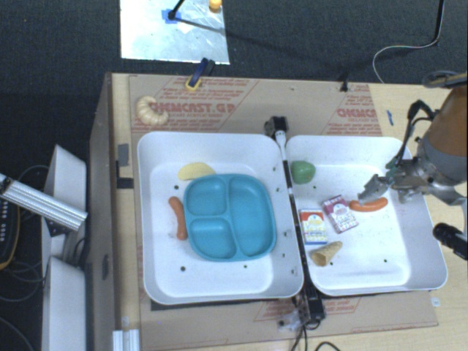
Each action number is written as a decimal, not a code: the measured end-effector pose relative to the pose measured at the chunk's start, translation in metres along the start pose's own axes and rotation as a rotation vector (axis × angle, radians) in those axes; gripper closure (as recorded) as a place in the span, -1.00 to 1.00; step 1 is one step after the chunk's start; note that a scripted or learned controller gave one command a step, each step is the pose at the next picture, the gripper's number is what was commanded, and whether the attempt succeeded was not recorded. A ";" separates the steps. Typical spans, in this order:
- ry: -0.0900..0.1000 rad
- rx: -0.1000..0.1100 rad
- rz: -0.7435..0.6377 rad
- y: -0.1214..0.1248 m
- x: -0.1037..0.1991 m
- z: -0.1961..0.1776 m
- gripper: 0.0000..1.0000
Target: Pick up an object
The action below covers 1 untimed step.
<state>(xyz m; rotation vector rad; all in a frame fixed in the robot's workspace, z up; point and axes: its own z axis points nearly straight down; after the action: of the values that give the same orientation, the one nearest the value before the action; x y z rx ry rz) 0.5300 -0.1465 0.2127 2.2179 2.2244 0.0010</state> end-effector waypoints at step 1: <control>0.000 0.002 0.000 0.030 0.023 0.104 -1.00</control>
<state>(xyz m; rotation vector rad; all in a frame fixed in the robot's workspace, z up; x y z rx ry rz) 0.5598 -0.1236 0.1091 2.2193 2.2255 -0.0008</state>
